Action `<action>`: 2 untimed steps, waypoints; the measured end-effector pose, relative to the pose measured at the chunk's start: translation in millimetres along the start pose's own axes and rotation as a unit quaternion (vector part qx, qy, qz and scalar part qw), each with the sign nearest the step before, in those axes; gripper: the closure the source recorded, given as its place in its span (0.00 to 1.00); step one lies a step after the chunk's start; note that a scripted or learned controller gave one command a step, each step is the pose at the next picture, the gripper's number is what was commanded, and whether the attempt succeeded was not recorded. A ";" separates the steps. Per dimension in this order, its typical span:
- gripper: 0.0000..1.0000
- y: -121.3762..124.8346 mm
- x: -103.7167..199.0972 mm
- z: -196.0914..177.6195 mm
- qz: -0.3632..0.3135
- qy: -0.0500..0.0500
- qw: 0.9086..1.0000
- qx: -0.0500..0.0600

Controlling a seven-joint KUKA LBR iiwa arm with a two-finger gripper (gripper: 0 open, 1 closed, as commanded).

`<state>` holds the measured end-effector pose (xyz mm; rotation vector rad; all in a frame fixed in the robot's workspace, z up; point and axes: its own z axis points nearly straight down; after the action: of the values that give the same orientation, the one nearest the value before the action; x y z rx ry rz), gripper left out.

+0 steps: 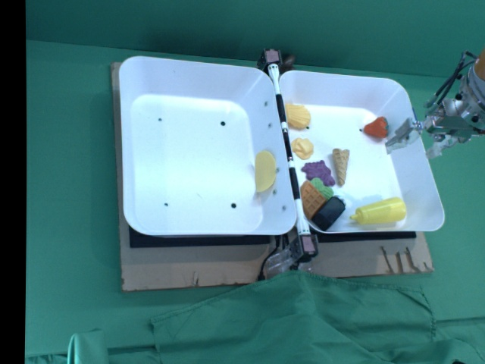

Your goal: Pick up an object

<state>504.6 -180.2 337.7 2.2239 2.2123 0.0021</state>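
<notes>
The right bin (424, 196) holds several toy foods: a red strawberry (376, 127), a yellow bottle (379, 211), an ice-cream cone (341, 165), purple grapes (318, 172), a waffle piece (310, 198), a black block (328, 213) and two yellow pieces (297, 116) (303, 149). A yellow slice (265, 171) leans on the right wall of the left bin (151, 74). My gripper (418, 142) hovers over the right bin's right rim, just right of the strawberry. It is open, with nothing between its fingers (398, 136).
Both bins rest on a cardboard sheet (151, 268) over a green bench. A black-and-white clamp bar (282, 120) runs between the bins. Crumpled green cloth (303, 321) lies at the front.
</notes>
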 end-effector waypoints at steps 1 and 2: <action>0.00 0.0 0.0 0.0 0.000 0.000 1.000 0.000; 0.00 1.3 -3.3 61.3 0.000 0.001 1.000 0.003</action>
<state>506.2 -183.7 276.5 2.2279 2.2162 -0.0039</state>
